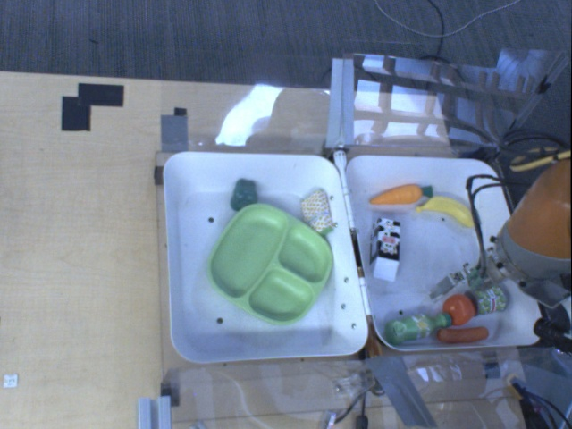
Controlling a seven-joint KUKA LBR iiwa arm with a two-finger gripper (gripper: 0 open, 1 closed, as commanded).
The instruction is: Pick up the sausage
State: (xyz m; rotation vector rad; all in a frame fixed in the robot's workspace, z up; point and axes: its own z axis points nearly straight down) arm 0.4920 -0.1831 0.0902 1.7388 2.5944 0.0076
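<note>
The sausage [463, 335] is a short reddish-brown link lying flat by the front wall of the right bin [420, 172]. A red tomato [458, 308] sits just behind it, touching or nearly so. My gripper [460, 282] hangs low over the bin's right side, a little behind the tomato and apart from the sausage. Nothing shows held in it. The arm's orange band [541, 222] rises at the right edge and hides part of the bin's right wall.
Also in the right bin are a carrot [398, 195], a banana [447, 209], a cow-patterned carton [387, 247], a green bottle-like toy [413, 327] and a small can [491, 299]. The left bin [192, 329] holds a green divided plate [268, 262], a dark green piece [244, 194] and a patterned item [316, 209].
</note>
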